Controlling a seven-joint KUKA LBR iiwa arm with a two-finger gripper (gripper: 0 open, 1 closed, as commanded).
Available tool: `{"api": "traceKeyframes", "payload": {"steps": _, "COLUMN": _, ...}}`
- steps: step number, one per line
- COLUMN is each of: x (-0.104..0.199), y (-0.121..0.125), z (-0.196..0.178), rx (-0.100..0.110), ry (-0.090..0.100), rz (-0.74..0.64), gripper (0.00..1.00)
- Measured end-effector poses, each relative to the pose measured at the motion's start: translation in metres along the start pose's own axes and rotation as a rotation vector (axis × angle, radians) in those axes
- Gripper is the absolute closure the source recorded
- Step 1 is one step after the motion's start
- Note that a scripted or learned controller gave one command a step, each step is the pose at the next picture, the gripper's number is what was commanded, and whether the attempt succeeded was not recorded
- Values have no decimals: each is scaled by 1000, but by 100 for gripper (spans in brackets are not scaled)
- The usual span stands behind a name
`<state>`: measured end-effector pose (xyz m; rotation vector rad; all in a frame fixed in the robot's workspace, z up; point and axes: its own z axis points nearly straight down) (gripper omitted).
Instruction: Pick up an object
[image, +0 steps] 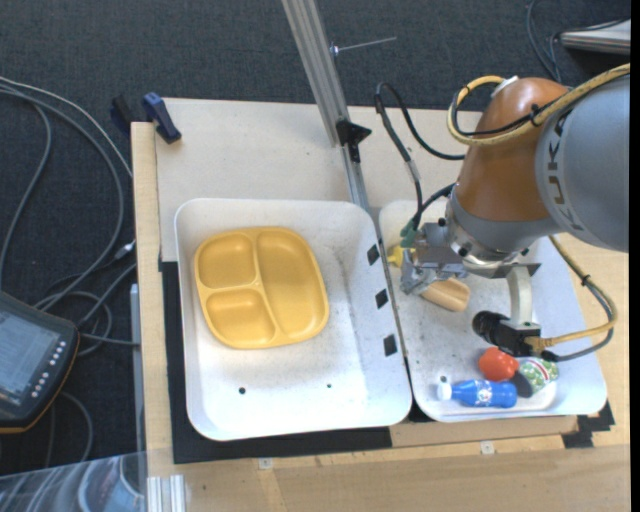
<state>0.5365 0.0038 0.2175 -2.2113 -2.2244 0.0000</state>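
where the gripper (432, 278) hangs low in the right bin (580, 385), a tan block (447, 294), short and smooth, lies touching its fingertips; whether the jaws grip it, i cannot tell.

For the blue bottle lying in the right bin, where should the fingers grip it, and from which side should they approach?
Grip the blue plastic bottle across its blue body, coming straight down from above. It lies on its side with its white cap toward the left bin, so its long sides are exposed. The red round object sits close behind, so closing there looks tight.
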Motion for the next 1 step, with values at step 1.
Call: {"api": "traceKeyframes", "payload": {"steps": 1, "x": 43, "y": -13, "z": -4, "rx": 0, "ry": 0, "rz": -1, "gripper": 100}}
